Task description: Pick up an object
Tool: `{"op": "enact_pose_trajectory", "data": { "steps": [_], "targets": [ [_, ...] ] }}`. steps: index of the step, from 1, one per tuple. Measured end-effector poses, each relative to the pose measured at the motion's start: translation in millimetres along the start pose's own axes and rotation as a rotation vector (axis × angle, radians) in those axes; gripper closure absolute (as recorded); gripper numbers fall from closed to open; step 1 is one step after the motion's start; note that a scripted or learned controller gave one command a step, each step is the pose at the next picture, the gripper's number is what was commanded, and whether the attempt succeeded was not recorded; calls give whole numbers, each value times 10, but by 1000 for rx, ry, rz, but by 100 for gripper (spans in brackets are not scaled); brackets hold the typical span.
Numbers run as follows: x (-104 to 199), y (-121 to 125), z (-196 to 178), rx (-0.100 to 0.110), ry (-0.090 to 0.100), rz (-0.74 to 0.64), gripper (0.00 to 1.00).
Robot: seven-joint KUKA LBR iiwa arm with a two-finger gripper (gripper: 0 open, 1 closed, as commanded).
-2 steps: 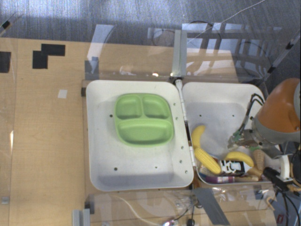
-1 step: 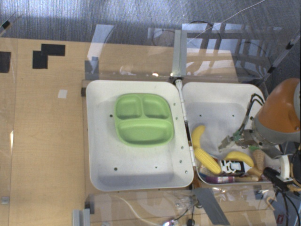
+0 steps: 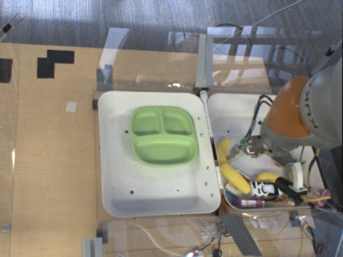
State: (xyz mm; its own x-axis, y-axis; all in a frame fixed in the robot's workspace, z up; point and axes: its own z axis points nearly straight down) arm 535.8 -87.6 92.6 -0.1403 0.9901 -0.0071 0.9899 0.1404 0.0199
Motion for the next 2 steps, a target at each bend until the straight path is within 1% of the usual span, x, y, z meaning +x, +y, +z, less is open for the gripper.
{"op": "enact_pose_trajectory", "data": {
  "steps": [1,2],
  "targets": [
    [-141,645,32,3,3,-24,0],
    [-185,1330,67,17,8,-171,0]
  ]
}}
